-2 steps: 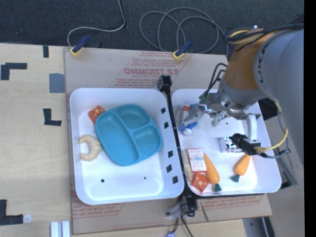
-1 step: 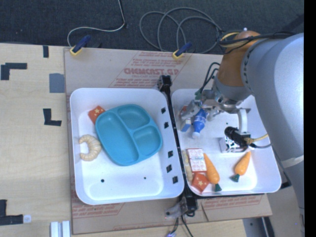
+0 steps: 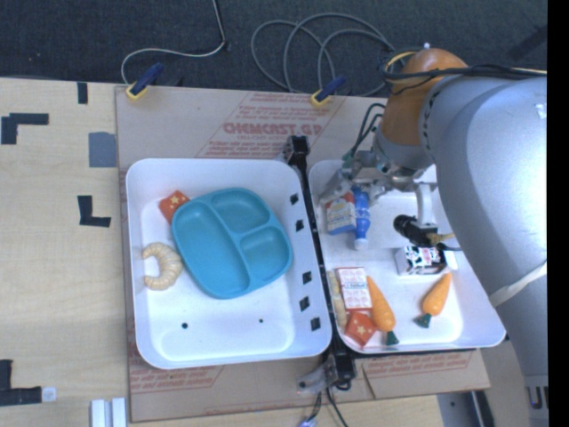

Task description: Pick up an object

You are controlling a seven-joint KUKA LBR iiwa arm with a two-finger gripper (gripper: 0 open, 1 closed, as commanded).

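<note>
The grey arm [image 3: 498, 176] fills the right side of the scene, its orange band [image 3: 418, 96] lying over the far part of the right bin [image 3: 476, 332]. Its gripper [image 3: 360, 181] hangs above the far left corner of that bin, just over a clear packet [image 3: 340, 213] and a small bottle with a blue cap [image 3: 361, 219]; whether its fingers are apart or together cannot be told, and nothing can be seen clamped between them.

The left bin [image 3: 222, 336] holds a blue divided plate [image 3: 233, 241] in its middle. A pale ring-shaped pastry [image 3: 161, 266] lies touching the plate's left edge, and a small red and orange packet [image 3: 173, 205] sits just beyond the plate's far left corner.

In the right bin, a black and white object [image 3: 420, 254] lies right of the bottle. Nearer, a toy carrot [image 3: 381, 304] lies beside a red and white carton [image 3: 353, 289], with a second carrot [image 3: 435, 296] further right. A red block [image 3: 359, 327] rests near the front left corner.
</note>
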